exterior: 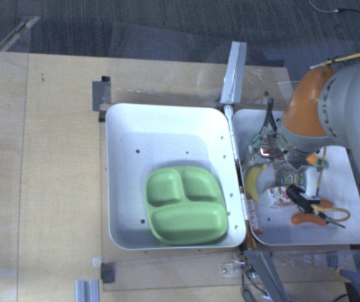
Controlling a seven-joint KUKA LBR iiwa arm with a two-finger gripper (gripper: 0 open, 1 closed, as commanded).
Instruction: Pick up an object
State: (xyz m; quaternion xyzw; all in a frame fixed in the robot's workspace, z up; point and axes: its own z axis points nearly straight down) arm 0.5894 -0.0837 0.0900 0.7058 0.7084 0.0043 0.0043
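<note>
Arm hiding part of the right bin

The arm [331,106] is covering the right bin's [356,231] upper half and the gripper [274,153] fingers, while the frame's edge is cutting off its body; the packet [279,195] print is staying too small to read.

Open floor behind green tray [185,204]; right bin [356,231] crowded under arm [331,106].

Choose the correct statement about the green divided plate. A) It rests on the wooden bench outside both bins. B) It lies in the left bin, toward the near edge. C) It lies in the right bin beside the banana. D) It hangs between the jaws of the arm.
B: the green divided plate sits on the floor of the left bin, near its lower edge, while the banana lies in the right bin.
</note>
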